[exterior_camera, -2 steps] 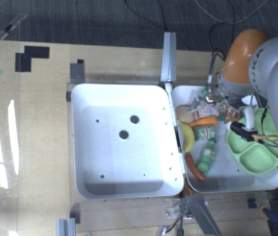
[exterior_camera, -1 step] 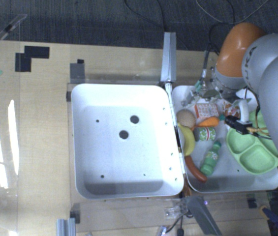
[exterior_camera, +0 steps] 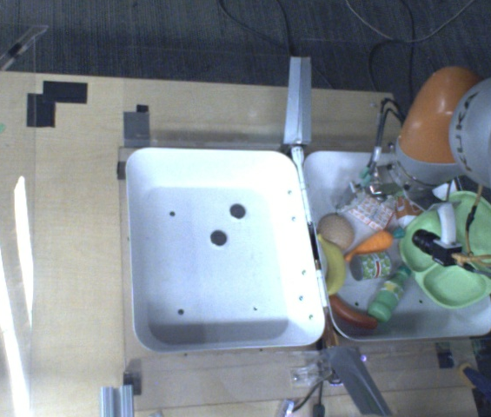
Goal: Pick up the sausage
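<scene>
Lying lengthwise along the near wall of the right white bin (exterior_camera: 480,324), the dark red-brown sausage (exterior_camera: 352,313) sat down-left of the green-sheathed hand (exterior_camera: 454,250), whose grip I could not tell.

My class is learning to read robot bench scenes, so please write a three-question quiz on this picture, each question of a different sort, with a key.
1. True or false: the sausage lies in the left bin.
2. Which item lies directly beside the sausage, toward the right? A) the green bottle B) a blue cup C) a spoon
3. Fill in: the yellow banana lies against the ____ wall of the right bin.

Key: 1 false, it lies at the near edge of the right bin. 2 A. 3 left.
</scene>
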